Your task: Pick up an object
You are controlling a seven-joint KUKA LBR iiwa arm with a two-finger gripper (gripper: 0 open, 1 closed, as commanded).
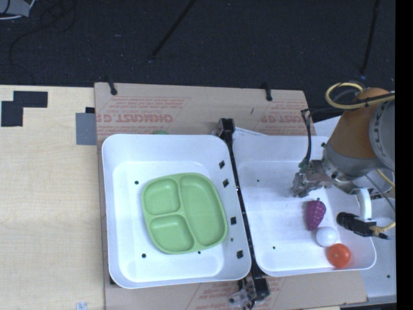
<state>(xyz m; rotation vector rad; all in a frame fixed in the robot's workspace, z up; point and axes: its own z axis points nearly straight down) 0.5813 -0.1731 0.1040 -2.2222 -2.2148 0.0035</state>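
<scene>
A purple grape bunch (315,214) lies in the right bin (274,250), near its right side. Just below it rests a white ball (326,236), and an orange-red ball (339,256) sits in the bin's front right corner. My gripper (303,185) hangs low over the right bin, just up and left of the grapes, with nothing visibly between its fingers. The arm comes in from the right above these objects.
The left bin (122,173) holds a green divided plate (184,212) with three compartments. A black divider (235,199) runs between the two bins. Cardboard lies under both bins, and pale wooden bench extends to the left.
</scene>
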